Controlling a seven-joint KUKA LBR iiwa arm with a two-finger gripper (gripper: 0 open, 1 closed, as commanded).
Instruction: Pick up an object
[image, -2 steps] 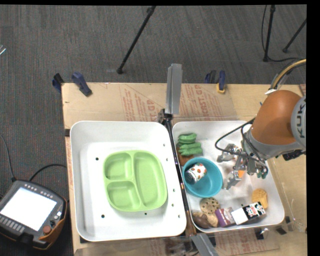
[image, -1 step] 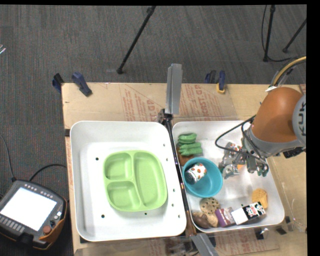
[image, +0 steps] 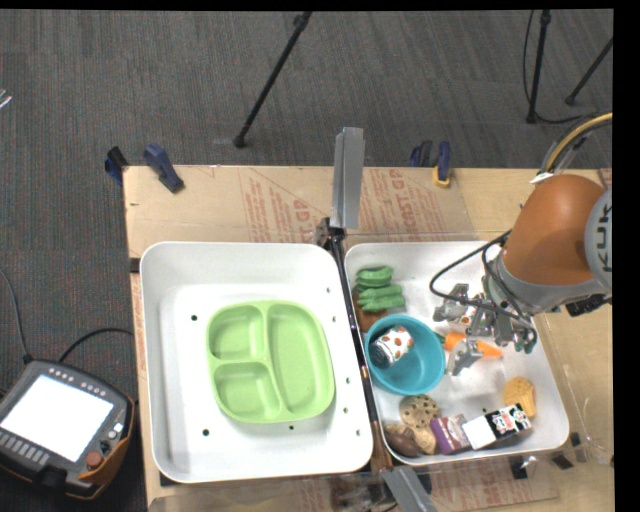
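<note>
Camera view: we have one fixed camera, mounted above the bench (image: 250, 200) and looking down at a slant. Framing: both white bins fall whole within it, the left bin (image: 165, 300) and the right bin (image: 425, 258) side by side across the lower middle. Distance: far enough that we also take in the bench's far edge with its clamps (image: 160, 168), a wide strip of dark carpet (image: 150, 70) beyond, and tripod legs (image: 275, 75) at the top. Lower left corner: we catch a handheld pendant (image: 60, 425) on the floor. Right side: the arm (image: 550, 235) enters there, over the right bin.
</note>
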